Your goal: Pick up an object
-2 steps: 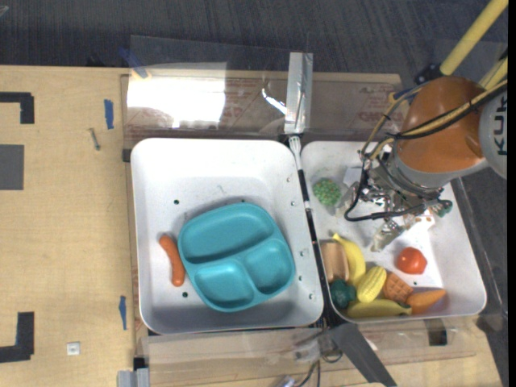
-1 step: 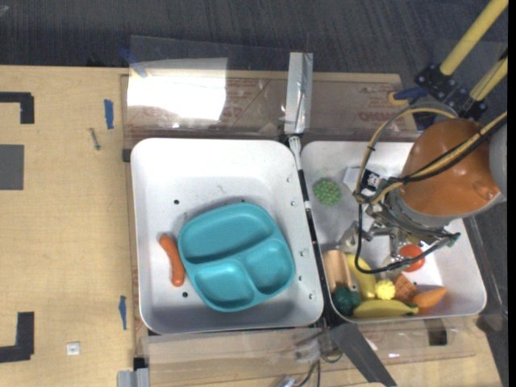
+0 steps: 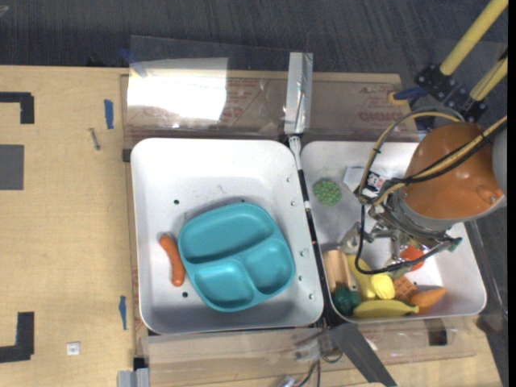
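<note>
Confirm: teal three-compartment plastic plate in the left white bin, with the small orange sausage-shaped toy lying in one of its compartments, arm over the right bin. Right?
Not quite. The small orange sausage-shaped toy is not in a compartment: it lies on the floor of the left white bin, beside the left edge of the teal three-compartment plastic plate. The camera view shows this. The rest holds: the plate is in the left bin and the arm is over the right white bin.
</note>
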Available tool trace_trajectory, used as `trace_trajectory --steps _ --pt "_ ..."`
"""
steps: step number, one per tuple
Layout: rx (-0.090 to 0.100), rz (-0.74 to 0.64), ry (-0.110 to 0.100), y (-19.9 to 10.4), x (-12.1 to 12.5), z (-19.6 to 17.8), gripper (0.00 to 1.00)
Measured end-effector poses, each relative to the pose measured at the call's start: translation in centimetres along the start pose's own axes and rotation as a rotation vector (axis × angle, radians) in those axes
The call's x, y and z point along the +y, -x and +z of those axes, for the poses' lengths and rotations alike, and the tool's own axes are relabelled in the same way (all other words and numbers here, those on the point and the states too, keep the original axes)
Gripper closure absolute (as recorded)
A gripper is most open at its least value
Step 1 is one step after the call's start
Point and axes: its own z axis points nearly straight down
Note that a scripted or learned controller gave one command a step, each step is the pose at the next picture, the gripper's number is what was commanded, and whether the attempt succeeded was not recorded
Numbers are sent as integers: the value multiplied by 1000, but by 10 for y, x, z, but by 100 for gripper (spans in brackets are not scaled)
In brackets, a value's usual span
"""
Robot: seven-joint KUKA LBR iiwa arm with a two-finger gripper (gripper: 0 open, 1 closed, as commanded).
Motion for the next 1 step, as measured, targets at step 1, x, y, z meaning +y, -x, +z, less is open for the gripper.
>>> trace_trajectory --steps 1 --pt "11 77 10 48 -148 -2 0"
